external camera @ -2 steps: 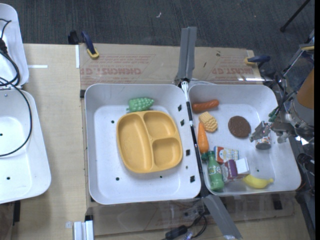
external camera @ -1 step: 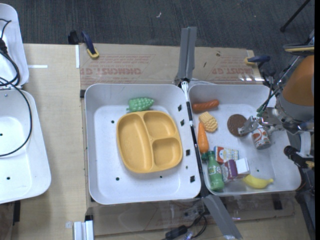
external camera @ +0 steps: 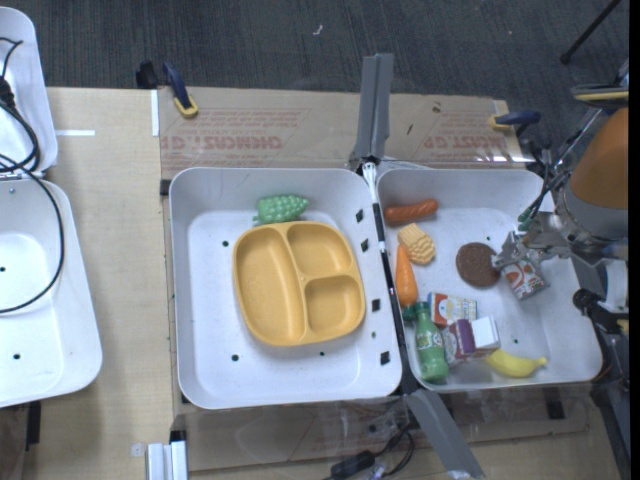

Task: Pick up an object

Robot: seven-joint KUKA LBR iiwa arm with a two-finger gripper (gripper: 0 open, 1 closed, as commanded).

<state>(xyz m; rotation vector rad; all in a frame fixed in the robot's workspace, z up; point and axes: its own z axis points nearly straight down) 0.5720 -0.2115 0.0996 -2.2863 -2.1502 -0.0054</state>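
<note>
We see the gripper (external camera: 520, 258) low at the right bin's (external camera: 575, 373) right side, over a small red-and-white can (external camera: 525, 280) lying tilted just right of the brown cookie (external camera: 477, 264). We cannot tell how far its fingers are spread.

Dark grey carpeted floor (external camera: 260, 23) across the top of the view, evenly lit, without hard shadows. Light wooden bench (external camera: 110, 148) below it, covered at the rear by a brown cardboard sheet (external camera: 270, 133) printed with red lettering. Blue-and-yellow clamps (external camera: 180, 93) at the sheet's rear corners. Grey upright post (external camera: 375, 108) rising at the bench's rear centre. White moulded fixture (external camera: 40, 298) with a looping black cable (external camera: 40, 218) at the far left edge. Tripod leg (external camera: 600, 18) at the upper right corner.
</note>
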